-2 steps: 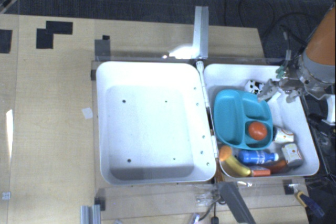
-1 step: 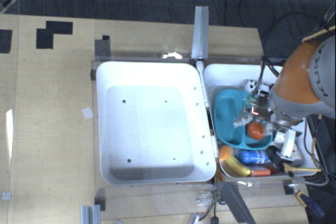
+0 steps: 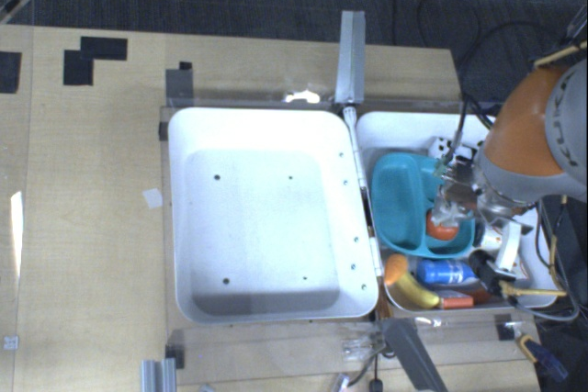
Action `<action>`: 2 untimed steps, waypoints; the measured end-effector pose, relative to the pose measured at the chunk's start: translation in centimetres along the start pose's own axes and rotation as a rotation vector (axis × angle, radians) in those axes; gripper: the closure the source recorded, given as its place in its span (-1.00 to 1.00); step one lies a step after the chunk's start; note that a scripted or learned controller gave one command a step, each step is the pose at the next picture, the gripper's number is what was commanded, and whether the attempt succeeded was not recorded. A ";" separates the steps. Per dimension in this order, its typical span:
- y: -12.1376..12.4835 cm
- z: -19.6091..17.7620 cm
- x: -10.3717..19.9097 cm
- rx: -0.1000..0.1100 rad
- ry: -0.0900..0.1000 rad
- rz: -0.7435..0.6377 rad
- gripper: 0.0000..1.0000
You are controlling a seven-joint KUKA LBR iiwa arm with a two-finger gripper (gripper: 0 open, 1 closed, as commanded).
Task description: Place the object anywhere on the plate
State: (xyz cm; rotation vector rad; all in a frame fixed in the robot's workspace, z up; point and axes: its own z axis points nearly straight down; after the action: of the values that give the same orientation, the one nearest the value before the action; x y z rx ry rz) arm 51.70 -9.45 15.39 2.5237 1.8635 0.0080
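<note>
Tabletop (image 3: 83, 225) pale wood, carrying two white bins. Left bin (image 3: 266, 216) well off to the left of the fingers, across the divider. Right bin (image 3: 404, 138) directly under the arm (image 3: 533, 138), which enters from the right with orange band uppermost.

Teal plate (image 3: 400, 197) tilted against the bin's left side, just left of and beneath the fingers. Fingers (image 3: 447, 211) poised over the plate's right rim; spread or pressed together: cannot tell, wrist hardware masking the tips.

Orange-red object (image 3: 443, 231) just below the fingers, at the plate's lower right edge; taken as the task's thing, though whether pinched, resting on the plate, or merely beside it cannot be read. Blue bottle (image 3: 446, 273), banana (image 3: 413, 291) and small orange fruit (image 3: 395, 268) crowded below the fingers, near the bin's front wall.

Step in hand, judged: release onto the plate. To do well: shift slightly left toward the plate's centre, away from the rim; lower until near contact before opening; withdraw straight up. Risk: object rolling off the sloped plate into the clutter below.
</note>
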 end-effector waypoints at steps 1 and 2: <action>-2.5 -11.3 1.8 0.001 -0.001 0.144 1.00; -2.5 -11.3 1.8 0.001 -0.001 0.143 -1.00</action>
State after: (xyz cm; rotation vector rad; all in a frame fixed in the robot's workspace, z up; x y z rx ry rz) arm 49.79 -6.97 26.68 2.6513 1.6786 0.0065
